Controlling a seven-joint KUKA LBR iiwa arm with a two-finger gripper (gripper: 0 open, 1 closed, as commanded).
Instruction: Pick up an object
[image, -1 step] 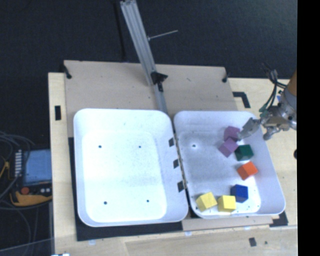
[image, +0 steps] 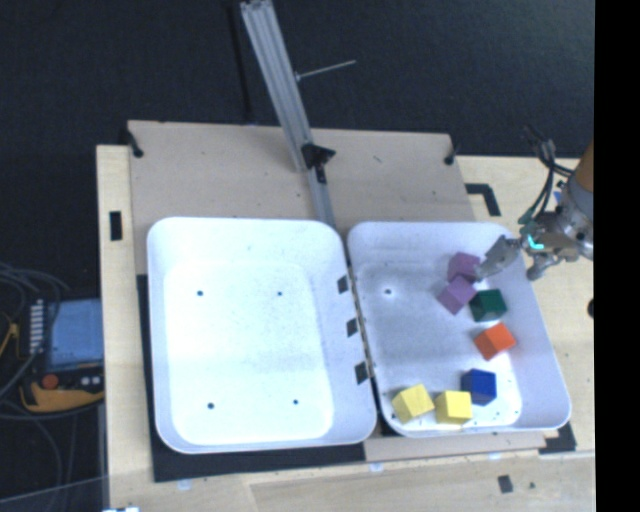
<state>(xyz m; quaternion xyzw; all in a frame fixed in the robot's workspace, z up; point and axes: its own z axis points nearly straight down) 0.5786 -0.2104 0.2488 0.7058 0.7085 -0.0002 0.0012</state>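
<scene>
A: What sort of place is showing here?
B: A robotics lab is showing. A plywood bench (image: 290, 145) is carrying two white bins (image: 250, 330), and coloured test cubes (image: 480, 385) are lying in the right one.
A: Anything more?
B: Cables (image: 30, 400) and a blue controller (image: 75, 332) are sitting beside the bench; an aluminium rail (image: 285, 90) is slanting overhead.

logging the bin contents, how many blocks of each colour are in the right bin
Small purple blocks: 2
Small yellow blocks: 2
Small green block: 1
Small orange block: 1
Small blue block: 1
Total: 7, all in the right shallow white bin
</scene>
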